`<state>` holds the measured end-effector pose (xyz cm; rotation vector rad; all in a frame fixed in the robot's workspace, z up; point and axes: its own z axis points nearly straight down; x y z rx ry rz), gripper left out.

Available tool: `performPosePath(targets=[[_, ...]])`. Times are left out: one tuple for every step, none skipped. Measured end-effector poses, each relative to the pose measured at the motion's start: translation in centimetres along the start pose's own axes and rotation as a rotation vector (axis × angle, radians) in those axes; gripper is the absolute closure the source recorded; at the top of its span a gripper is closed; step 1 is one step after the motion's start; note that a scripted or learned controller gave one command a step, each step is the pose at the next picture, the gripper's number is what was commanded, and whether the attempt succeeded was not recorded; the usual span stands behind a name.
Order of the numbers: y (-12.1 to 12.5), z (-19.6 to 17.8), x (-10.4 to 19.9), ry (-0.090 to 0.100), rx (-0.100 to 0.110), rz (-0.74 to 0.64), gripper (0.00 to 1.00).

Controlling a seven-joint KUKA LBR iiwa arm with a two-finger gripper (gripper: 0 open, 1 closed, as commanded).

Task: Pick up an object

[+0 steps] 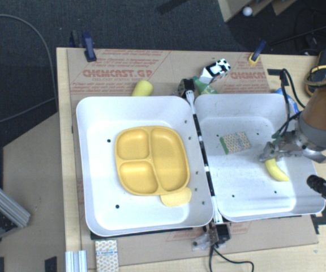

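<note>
The left bin (89, 152) holds a yellow divided plate (151, 159), lying flat near its middle. A second, paler yellow piece (177, 198) pokes out from under the plate's near-right edge; most of it is hidden, so its shape is unclear. Behind this bin, on the cardboard (118, 69), lies a small yellow object (142, 88), and a black-and-white item (217, 69) sits behind the seam between the bins, too small to identify. In the right bin (236, 203) lies a flat greenish packet (234, 142), its print blurred. To its right a banana (276, 169) rests on the bin floor. The gripper (276, 151) hangs just above the banana's upper end; whether it is open or closed cannot be made out, and the arm (321, 115) is cut off at the right edge.
</note>
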<state>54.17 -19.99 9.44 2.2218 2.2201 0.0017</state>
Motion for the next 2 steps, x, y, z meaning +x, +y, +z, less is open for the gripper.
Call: performPosePath(targets=[[1.8, -4.5, 8.2, 0.0, -0.001, -0.002, 1.0], [2.9, -12.4, 15.8, 0.0, 0.0, -0.002, 1.0]])
